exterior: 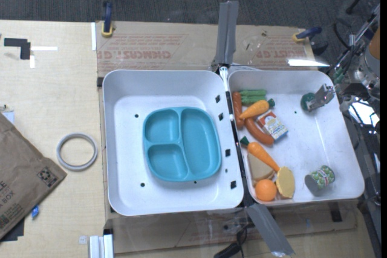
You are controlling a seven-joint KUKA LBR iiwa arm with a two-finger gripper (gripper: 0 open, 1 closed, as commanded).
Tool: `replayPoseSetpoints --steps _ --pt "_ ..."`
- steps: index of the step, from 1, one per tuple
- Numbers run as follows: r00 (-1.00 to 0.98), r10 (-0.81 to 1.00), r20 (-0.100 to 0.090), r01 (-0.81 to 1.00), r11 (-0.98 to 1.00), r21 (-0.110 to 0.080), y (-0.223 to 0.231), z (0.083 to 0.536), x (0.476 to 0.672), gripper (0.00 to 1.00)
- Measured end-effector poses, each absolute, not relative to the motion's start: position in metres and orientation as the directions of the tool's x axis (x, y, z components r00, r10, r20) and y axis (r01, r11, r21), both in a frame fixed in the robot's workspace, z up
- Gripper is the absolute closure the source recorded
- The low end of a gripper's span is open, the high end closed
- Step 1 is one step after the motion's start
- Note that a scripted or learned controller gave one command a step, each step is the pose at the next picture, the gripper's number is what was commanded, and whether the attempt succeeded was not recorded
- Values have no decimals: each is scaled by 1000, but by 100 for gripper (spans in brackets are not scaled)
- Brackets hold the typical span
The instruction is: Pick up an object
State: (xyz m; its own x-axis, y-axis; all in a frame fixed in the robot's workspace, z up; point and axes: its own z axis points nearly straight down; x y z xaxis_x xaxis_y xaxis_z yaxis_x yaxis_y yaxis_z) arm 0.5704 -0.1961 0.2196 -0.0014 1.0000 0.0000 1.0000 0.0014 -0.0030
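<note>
The right bin holds several toy foods along its left side: a green pod, a carrot, a red and white packet, a second carrot, an orange and a pale yellow piece. A green can lies on its side near the front right corner. My gripper reaches in low over the bin's far right part. Right at its tip is a small dark green object, and whether the gripper holds it is unclear.
The left bin carries a teal divided plate. A grey tape ring and a brown cardboard box lie on the bench to the left. Cables and arm parts crowd the right edge.
</note>
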Motion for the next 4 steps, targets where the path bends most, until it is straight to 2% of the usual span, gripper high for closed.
replayPoseSetpoints --steps 1,2,3,4 --pt "-231 973 1 973 231 -3 -134 146 574 0" --pt "-474 881 -14 881 474 11 -110 101 556 0" --pt "-470 883 -19 883 470 17 -112 112 559 100" --pt "-469 883 -21 883 469 25 -104 103 530 100"
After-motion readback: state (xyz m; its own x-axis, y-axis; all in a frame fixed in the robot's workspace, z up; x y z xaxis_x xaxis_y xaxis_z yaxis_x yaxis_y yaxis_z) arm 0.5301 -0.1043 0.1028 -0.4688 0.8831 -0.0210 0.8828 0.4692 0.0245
